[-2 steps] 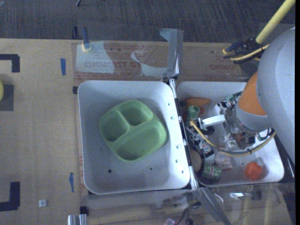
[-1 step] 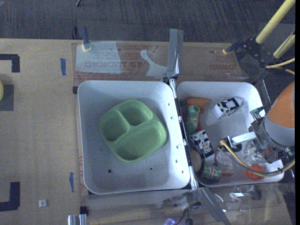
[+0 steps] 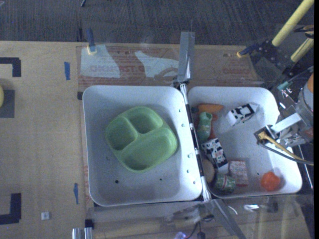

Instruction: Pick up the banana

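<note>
- Camera view places the gripper (image 3: 293, 132) at the right edge of the right bin (image 3: 259, 94). Whether it is set wide or narrow cannot be told, and nothing is seen held in it.
- Banana (image 3: 208, 169): judged to be the pale tan shape lying against the left wall of the right bin, toward the near-left corner. Only part of it shows, so this identification is tentative.
- Neighbours: a cow-patterned carton (image 3: 215, 152) touches or overlaps the banana's far end. A green can (image 3: 225, 183) sits just beside its near end, with a pink box (image 3: 238, 171) next to the can.
- Also in the right bin: a green bottle (image 3: 203, 125) against the left wall and an orange ball (image 3: 270, 180) near the near-right corner.
- The left bin (image 3: 99, 103) holds a green divided plate (image 3: 141, 138).
- Stage: the approach is not yet made, and the banana is well apart from the gripper, across the bin.
- Hazard, wall contact: the target hugs the left wall, so a descent there may strike the rim or leave no room on the wall side.
- Hazard, wrong grasp: crowding may cause closure on the carton or the can instead.
- Hazard, slip: a grasp on the small exposed portion may let the banana pull free under the carton.
</note>
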`<state>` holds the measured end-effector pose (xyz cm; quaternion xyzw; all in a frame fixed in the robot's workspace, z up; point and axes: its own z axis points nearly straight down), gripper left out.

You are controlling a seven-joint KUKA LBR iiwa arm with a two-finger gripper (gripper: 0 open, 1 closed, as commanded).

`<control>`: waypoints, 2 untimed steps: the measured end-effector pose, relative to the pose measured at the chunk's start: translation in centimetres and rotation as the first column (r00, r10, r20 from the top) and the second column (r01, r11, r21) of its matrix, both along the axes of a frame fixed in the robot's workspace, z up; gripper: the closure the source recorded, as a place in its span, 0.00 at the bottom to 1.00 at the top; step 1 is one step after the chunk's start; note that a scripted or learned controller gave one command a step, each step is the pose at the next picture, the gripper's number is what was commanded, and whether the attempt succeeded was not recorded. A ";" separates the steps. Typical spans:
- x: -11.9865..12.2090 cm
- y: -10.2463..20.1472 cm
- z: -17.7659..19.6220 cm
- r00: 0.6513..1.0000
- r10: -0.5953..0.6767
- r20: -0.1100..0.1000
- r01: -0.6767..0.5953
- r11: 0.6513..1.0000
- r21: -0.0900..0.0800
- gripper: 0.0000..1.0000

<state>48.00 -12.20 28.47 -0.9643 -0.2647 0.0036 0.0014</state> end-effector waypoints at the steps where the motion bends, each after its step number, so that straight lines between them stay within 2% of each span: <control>1: 1.4 2.2 -11.9 1.000 0.007 -0.002 -0.007 1.000 0.002 1.00; 2: 0.0 -1.8 -19.2 0.990 0.140 0.001 -0.140 0.990 0.003 1.00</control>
